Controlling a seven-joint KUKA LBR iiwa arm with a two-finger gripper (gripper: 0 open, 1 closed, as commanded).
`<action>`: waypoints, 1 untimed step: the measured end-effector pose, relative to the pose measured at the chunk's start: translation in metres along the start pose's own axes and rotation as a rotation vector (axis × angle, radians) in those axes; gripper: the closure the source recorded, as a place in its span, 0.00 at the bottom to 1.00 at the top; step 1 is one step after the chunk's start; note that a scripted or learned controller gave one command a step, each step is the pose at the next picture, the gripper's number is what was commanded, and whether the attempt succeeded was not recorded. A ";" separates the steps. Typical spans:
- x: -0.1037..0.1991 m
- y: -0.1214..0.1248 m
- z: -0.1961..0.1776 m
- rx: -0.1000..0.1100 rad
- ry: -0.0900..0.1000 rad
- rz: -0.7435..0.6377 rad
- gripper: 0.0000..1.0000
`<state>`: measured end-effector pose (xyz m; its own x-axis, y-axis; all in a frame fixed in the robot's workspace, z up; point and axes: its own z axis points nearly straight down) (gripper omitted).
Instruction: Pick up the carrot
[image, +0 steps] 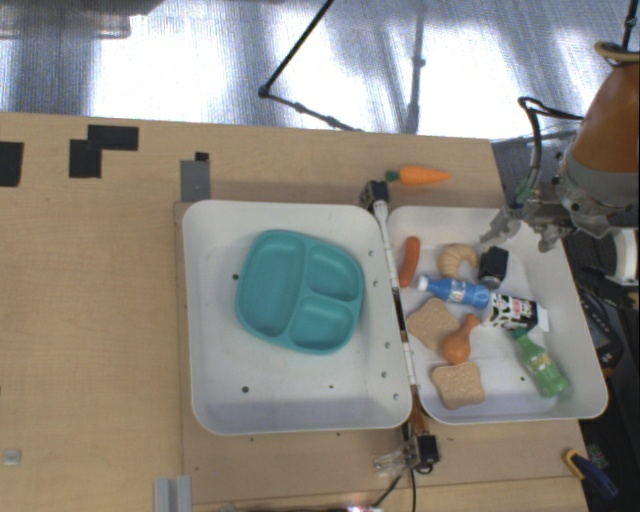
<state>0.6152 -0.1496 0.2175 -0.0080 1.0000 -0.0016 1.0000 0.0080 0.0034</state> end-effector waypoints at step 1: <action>0.041 0.039 0.106 0.008 0.005 -0.155 0.00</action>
<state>0.6545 -0.1088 0.1111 -0.1621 0.9868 0.0031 0.9868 0.1621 -0.0048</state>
